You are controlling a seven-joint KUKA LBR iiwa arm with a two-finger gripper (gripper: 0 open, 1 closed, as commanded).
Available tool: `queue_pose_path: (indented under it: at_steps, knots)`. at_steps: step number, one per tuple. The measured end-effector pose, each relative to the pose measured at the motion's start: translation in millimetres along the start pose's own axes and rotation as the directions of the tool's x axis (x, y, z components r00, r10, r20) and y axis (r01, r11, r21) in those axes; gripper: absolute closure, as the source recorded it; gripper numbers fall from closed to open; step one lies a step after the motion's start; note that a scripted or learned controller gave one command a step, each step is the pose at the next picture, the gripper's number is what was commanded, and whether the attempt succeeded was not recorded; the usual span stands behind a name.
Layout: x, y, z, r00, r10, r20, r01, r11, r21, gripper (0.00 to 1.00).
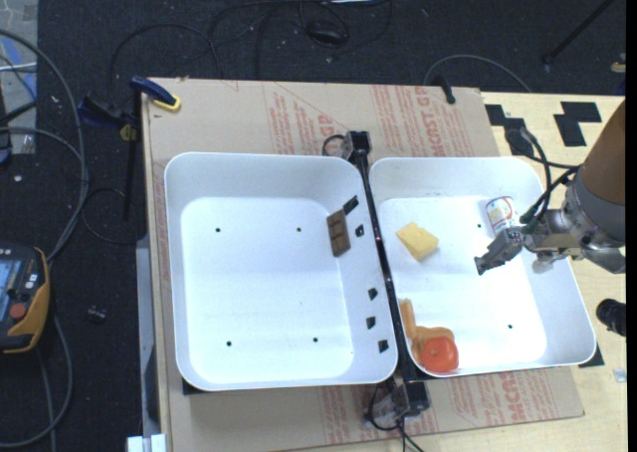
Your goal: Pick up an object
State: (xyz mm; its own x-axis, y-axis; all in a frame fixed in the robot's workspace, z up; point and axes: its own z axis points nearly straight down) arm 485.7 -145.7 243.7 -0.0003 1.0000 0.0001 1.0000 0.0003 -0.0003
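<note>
My gripper [495, 258] hangs over the middle of the right bin [557, 326], reaching in from the right. A small white can with a red and blue label [500, 212] lies just above and behind it, near the bin's far right side. A yellow block [418, 241] rests to the gripper's left. At the bin's front left corner sits a red tomato-like ball [438, 351] beside an orange stick [407, 318]. A brown bar [339, 234] leans on the right wall of the left bin [199, 271].
Both bins sit on a cardboard sheet [299, 112] over the bench. A black divider [373, 251] with clips runs between the bins. Cables and a yellow-handled clamp [157, 93] lie at the back left.
</note>
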Motion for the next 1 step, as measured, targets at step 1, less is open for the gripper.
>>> queue_pose_path:
  at_steps: [1]
  knots:
    - [-27.9, 35.8, 5.9, 1.000, 0.001, 0.001, -0.001, 1.000, -0.001, 0.00]
